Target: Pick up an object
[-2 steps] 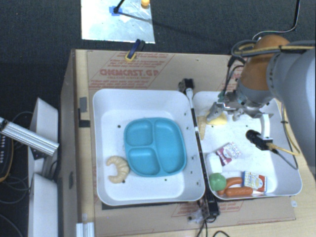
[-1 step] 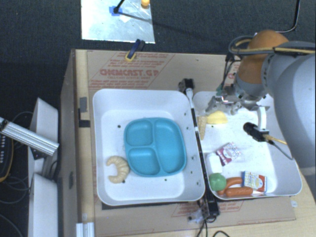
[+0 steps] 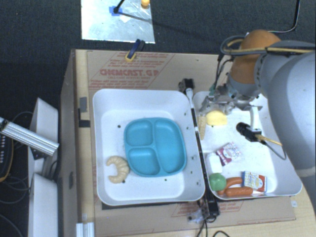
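Observation:
My gripper [image 3: 217,106] hangs low over the far left part of the right bin [image 3: 284,179]. Directly below it, and touching or nearly touching it, lies a pale yellow rounded object [image 3: 216,119]. A tan cone-shaped piece [image 3: 201,125] lies against the bin's left wall beside that object. Nearer the front of the same bin are a red and white packet [image 3: 228,153], a green ball-like fruit [image 3: 217,181], an orange sausage-shaped item [image 3: 237,191] and a small printed carton [image 3: 254,180]. The wrist hides how the gripper meets the yellow object.
The left bin [image 3: 106,132] holds a blue divided plate [image 3: 154,146] and a beige croissant [image 3: 118,169] at its front left. The wall between the two bins runs just left of my gripper. The grey arm covers the right bin's far right side.

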